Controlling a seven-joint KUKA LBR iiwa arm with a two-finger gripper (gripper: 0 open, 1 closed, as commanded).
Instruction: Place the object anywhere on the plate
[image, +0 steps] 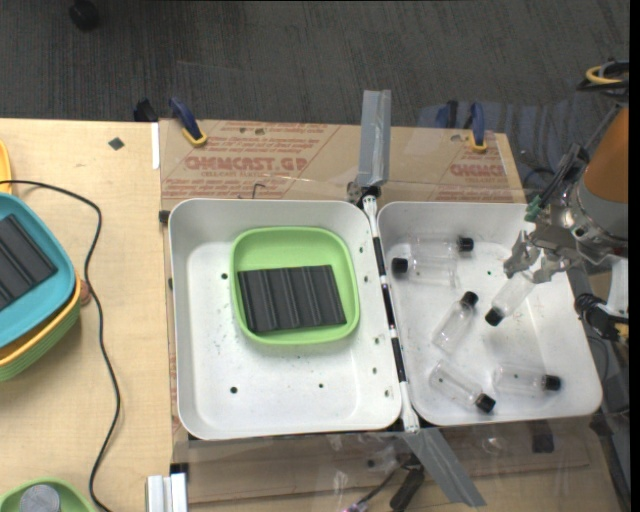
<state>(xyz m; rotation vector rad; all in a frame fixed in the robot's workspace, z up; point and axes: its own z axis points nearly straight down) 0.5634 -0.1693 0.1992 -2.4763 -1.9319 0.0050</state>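
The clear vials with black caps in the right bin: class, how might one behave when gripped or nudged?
The vials look round-bodied and lie on their sides, so one would probably roll when nudged. Smooth, clear walls suggest the gripper might slip. They appear empty, so likely light.

The brown cardboard sheet (300, 160) lying behind the two bins carries red print; above the left bin it reads roughly "CHEMCAST GP", in large letters, with a line of smaller red print above it too fine to read; above the right bin, the same print repeats at the sheet's far end, legible only as "CHEMCAS"; nothing else bears readable lettering.
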